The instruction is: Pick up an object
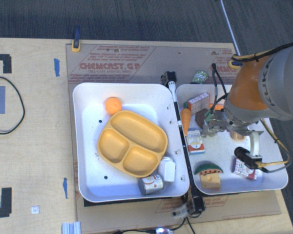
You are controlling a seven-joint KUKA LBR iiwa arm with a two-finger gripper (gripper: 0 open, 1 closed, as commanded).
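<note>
Down at the right bin's (278,182) near edge sits a toy sandwich (208,173), while the gripper (210,122) hangs farther back just beside the small carton (195,143) and carrot (185,119), lying lengthwise to its left.

Red print runs across the brown cardboard sheet (136,62) that lies under both bins. Its largest line, in heavy capitals, looks like "CHEMCAST" followed by two or three letters, perhaps "GP", though the lettering is blurred. Smaller red lines stand above and below it, too fine to read. The small packets in the bins bear coloured printing, but no word on them can be made out
</note>
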